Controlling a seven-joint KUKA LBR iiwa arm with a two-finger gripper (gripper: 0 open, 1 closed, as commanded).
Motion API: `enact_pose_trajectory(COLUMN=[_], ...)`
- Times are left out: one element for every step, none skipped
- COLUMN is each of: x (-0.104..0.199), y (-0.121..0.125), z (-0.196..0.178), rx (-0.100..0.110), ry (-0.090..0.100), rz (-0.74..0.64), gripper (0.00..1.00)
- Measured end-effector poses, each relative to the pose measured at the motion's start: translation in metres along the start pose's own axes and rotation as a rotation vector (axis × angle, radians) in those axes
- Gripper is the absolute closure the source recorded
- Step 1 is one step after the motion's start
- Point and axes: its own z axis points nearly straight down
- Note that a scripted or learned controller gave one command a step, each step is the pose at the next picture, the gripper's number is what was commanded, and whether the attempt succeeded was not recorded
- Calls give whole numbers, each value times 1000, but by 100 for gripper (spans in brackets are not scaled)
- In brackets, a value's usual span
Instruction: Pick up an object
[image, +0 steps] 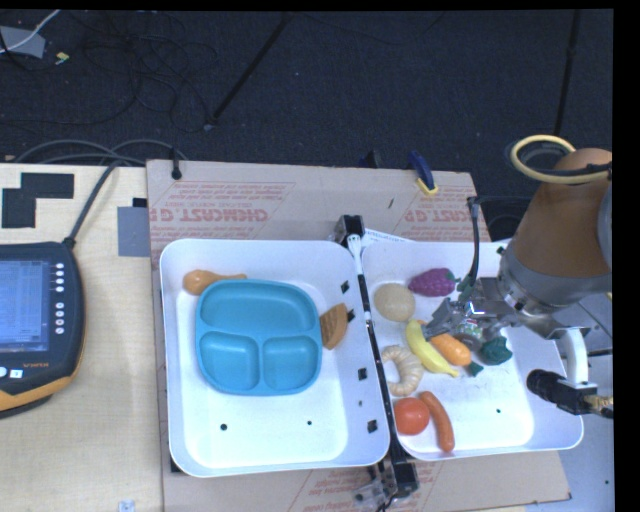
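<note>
We see the arm (560, 235) reaching in over the right bin (500, 425), its tool (462, 322) low among the toy food near that bin's middle. We cannot tell how far the tool is open or whether it has hold of anything. Just beside it lie a toy banana (428, 350), an orange toy carrot (450, 349) and a dark green piece (494, 350). A purple toy (432, 281) sits toward the bin's far edge, with a pale round toy (394, 302) next to it. A tomato (411, 415) and sausage (439, 420) lie near the front edge. The left bin (260, 440) holds a blue divided plate (258, 335).
</note>
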Motion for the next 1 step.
enact_pose_trajectory(x=[6], y=[23], z=[129], rx=[-1], ry=[4], rz=[0], gripper=[0])
